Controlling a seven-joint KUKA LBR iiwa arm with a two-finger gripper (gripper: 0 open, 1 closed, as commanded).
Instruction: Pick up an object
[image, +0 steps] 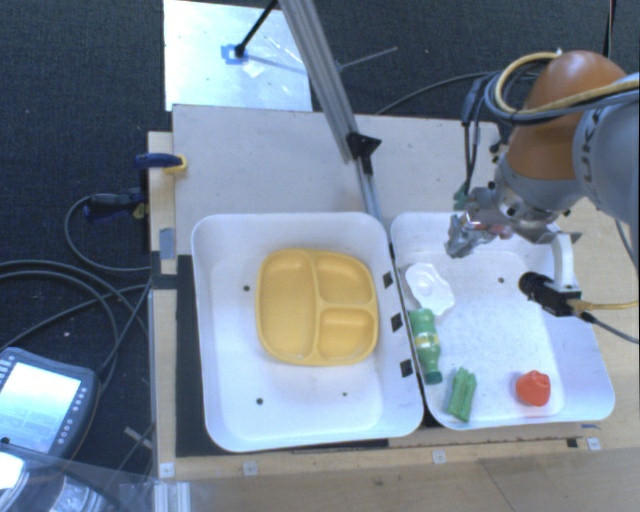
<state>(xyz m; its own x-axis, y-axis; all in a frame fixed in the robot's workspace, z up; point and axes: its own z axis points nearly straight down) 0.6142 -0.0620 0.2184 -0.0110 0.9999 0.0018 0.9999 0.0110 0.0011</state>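
- Hovering gripper (468, 236) sits over the far edge of the right bin (585, 400); can't tell its state, nothing seen held.
- Landmark: white cup (428, 286), just below the gripper, likely nearest target.
- Green bottle (426, 344) lies nearer the camera than the cup, along the bin's left wall.
- Green block (462, 393) and red cap (534, 388) beyond that, near the front edge.
- Yellow tray (317, 306) left of the cup, in the left bin (225, 400).
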